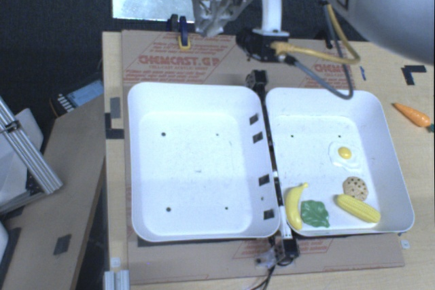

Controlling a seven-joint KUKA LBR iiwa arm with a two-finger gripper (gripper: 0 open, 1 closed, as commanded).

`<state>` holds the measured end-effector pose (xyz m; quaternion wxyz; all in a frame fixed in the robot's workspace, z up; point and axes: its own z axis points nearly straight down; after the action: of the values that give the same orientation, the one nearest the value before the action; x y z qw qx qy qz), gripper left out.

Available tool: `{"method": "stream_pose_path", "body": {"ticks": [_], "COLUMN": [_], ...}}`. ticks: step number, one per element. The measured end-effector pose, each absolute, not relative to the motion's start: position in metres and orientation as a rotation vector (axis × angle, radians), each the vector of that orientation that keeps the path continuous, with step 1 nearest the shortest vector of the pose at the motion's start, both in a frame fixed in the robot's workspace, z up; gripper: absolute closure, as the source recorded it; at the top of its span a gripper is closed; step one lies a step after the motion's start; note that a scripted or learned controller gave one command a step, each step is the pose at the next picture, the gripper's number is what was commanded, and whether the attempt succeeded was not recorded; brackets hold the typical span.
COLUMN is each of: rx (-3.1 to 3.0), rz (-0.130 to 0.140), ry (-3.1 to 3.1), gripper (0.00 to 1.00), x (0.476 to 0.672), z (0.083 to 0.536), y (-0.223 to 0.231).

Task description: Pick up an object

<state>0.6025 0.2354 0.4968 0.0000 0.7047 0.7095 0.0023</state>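
Scanning from the left: the left bin [190, 166] sits on the brown bench board, its white floor showing only a few small dark dots. Above its far edge, near the top of the view, the gripper [213, 25] hangs over the board beside a small yellow-and-blue clamp [182, 32]; it is well apart from both bins. No object is seen between its fingers; whether the claw is open or closed cannot be told from this angle.

A row of dark clips runs down the seam where the two bins meet. The right bin [319, 120] holds all the candidate objects, grouped in its near half. Banana [293, 206] lies closest to the seam, curved, with a green leafy piece [315, 214] just beside it and touching. Further right, the fried egg [344, 154] lies alone toward the bin's middle right. Below it sits the cookie [355, 187], and just beside the cookie lies the corn cob [357, 208], tilted toward the near right corner.

Outside the bins, an orange carrot [413, 115] lies on the bench at the far right.
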Motion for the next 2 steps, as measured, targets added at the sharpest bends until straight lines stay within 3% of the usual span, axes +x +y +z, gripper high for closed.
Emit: {"method": "stream_pose_path", "body": {"ticks": [1, 2], "rx": [2.216, 2.222], "rz": [0.001, 0.001], "ry": [2.228, 2.219], "gripper": [1.0, 1.0], "x": [0.575, 0.671], "z": [0.492, 0.422], "y": [0.235, 0.233]}}
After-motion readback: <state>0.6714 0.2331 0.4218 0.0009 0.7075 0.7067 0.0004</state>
